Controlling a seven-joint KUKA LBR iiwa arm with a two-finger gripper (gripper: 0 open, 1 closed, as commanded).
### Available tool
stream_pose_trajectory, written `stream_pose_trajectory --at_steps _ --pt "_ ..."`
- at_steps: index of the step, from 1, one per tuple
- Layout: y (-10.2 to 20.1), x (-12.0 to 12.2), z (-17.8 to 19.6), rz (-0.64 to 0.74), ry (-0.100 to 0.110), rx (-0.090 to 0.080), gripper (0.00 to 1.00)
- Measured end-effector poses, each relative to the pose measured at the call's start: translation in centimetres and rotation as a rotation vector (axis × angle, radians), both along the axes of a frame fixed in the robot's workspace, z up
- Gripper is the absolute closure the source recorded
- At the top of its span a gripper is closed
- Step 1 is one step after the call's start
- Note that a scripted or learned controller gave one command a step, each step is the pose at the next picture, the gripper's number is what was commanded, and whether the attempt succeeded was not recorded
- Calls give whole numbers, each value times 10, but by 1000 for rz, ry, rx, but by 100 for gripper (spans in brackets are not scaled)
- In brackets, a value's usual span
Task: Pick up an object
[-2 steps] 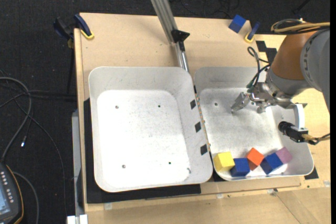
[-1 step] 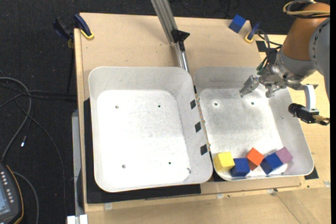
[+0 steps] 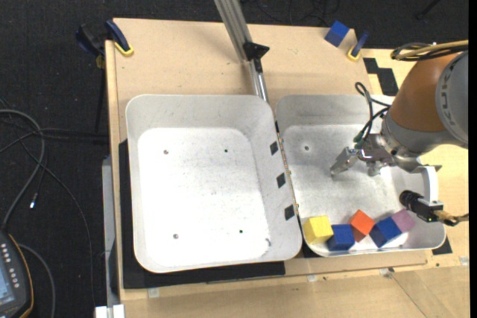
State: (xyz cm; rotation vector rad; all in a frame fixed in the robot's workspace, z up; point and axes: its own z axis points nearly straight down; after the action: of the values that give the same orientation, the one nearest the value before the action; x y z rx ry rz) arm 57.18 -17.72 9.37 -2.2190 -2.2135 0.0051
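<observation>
My gripper [image 3: 356,162] hung over the middle of the right bin [image 3: 317,115], reaching in from the right on my grey arm [image 3: 428,112] with its orange band. My fingers [image 3: 342,163] pointed toward the bin floor and looked spread apart, with only bare white floor showing between them; they pinched nothing. The blocks lay well apart from my fingers, all crowded along the near wall of that same bin. The yellow block [image 3: 318,228] sat farthest left of the row, just beside the divide between the two bins. The dark blue block [image 3: 342,237] touched it on its right, and the orange block [image 3: 362,223] stood next, tilted up against its neighbours. Another blue block [image 3: 386,231] came after that, with a pale purple block [image 3: 404,220] tucked beside it in the bin's near right corner. Every one of them lay nearer the camera than my fingertips, below and slightly to the right of them in the view. The left bin [image 3: 149,115] sat alongside.
</observation>
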Motion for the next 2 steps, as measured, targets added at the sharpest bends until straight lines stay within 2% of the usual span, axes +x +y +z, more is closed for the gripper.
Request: stream_pose_trajectory --at_steps 2 --pt "77 -65 2 6 -7 -2 0"
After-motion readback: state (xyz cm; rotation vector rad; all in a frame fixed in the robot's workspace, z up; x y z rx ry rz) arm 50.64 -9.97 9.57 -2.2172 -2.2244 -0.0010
